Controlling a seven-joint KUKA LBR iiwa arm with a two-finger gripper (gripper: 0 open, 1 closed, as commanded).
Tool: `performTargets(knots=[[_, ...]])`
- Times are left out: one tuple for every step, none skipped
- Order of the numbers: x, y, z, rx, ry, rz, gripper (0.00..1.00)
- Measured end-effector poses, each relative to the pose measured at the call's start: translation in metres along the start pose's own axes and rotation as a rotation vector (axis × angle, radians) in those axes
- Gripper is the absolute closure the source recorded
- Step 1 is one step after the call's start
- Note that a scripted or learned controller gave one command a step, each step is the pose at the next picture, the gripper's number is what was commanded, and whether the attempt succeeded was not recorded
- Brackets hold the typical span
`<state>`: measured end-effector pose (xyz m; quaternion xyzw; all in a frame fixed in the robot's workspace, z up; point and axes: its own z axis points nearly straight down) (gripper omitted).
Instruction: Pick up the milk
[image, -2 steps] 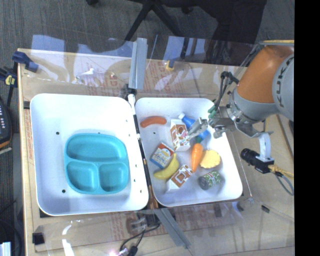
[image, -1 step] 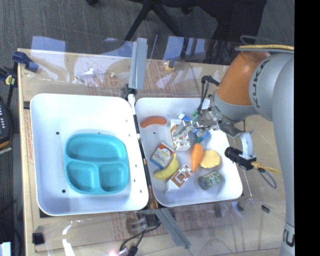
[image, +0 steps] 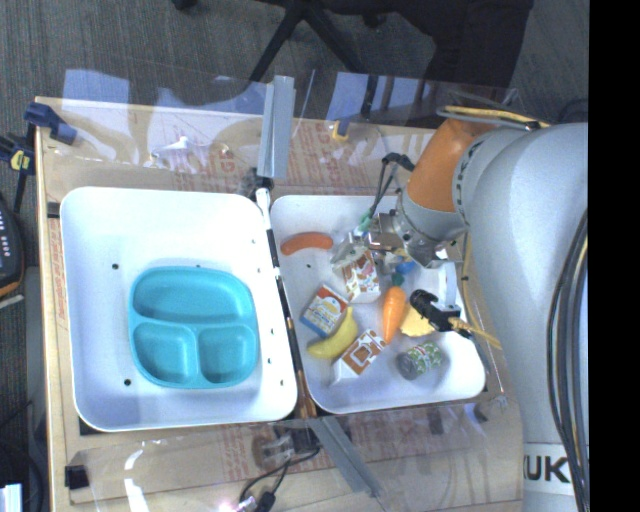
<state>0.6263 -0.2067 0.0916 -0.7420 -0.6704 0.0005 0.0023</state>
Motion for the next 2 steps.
performTargets(knots=[[0.002,0.001,-0.011,0.001,0.002,-0.007,1.0],[0.061,0.006,-0.16,-0.003,-0.001,0.071,1.0]])
